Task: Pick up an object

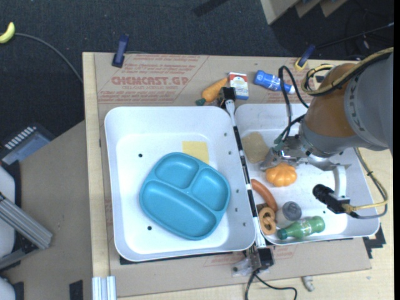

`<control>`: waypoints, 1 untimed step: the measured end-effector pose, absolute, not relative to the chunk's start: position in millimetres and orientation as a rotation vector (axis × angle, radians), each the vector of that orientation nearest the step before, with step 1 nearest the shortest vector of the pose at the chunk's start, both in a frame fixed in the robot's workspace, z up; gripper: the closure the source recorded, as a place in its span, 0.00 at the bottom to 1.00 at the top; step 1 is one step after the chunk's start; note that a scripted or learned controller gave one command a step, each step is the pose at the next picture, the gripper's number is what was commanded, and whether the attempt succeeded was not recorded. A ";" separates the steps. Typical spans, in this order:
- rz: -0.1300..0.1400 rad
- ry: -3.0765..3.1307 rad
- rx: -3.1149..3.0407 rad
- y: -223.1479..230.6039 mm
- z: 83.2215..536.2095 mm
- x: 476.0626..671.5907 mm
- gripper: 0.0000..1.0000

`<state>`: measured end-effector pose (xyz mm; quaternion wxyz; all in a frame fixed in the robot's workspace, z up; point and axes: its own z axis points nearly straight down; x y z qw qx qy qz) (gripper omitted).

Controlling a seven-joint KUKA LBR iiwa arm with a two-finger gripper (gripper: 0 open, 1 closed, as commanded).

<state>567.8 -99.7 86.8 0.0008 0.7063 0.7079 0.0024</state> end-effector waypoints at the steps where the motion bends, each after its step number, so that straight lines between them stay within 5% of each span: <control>1: 0.003 2.222 2.220 -45.7 185.2 521.2 1.00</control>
